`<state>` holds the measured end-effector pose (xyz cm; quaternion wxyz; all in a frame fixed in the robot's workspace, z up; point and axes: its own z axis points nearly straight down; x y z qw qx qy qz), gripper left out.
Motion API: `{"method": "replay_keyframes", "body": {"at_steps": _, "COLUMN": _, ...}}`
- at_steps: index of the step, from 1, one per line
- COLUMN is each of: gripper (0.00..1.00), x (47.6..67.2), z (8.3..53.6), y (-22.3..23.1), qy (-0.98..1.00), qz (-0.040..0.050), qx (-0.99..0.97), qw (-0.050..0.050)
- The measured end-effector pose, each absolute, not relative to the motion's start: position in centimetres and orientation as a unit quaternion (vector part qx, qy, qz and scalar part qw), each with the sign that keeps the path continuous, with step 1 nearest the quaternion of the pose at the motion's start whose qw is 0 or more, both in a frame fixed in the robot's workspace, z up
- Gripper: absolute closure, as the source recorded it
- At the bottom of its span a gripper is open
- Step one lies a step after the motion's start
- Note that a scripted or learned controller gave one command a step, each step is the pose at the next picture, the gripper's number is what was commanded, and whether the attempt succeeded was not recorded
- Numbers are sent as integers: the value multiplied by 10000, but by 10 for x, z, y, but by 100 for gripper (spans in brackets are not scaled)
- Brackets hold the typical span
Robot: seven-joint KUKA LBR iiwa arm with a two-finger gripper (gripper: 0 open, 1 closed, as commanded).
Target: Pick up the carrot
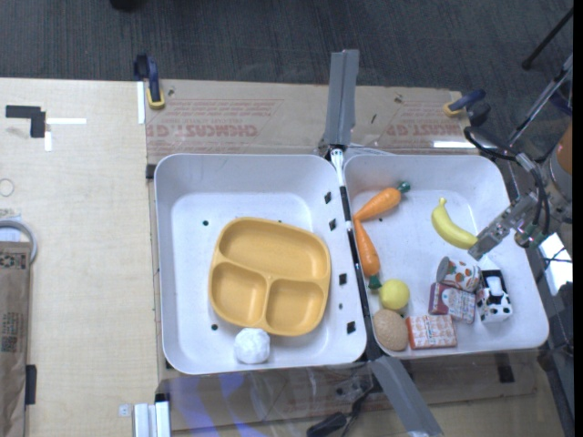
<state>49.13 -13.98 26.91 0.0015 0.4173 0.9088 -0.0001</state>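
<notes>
End effector at the right bin's edge, two carrots well apart from it.

The end effector [487, 239] hovers beside the banana [452, 226]; whether it is apart or together I cannot tell. One carrot [379, 203] lies near the bin's upper left, another carrot [366, 248] along the divider. Risk: a grasp crowded against the wall slips, or strikes the lemon [394, 294]. The surface's cardboard [237, 121] bears mirrored lettering, seemingly "CHEMCYL".

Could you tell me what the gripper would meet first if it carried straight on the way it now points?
The gripper points down-left, so it would likely meet the banana first, though depth is unclear from above.
</notes>
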Motion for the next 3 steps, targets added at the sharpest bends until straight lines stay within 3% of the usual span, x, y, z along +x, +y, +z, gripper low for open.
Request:
{"method": "replay_keyframes", "body": {"at_steps": 1, "gripper": 100, "x": 507, "z": 340, "y": -186, "qy": 8572, "qz": -8, "qx": 5150, "qw": 10}}
{"method": "replay_keyframes", "body": {"at_steps": 2, "gripper": 100, "x": 531, "z": 236, "y": -158, "qy": 8862, "qz": -2, "qx": 4634, "qw": -5}}
{"method": "replay_keyframes", "body": {"at_steps": 3, "gripper": 0, "x": 531, "z": 236, "y": -158, "qy": 8862, "qz": -2, "qx": 4634, "qw": -3}}
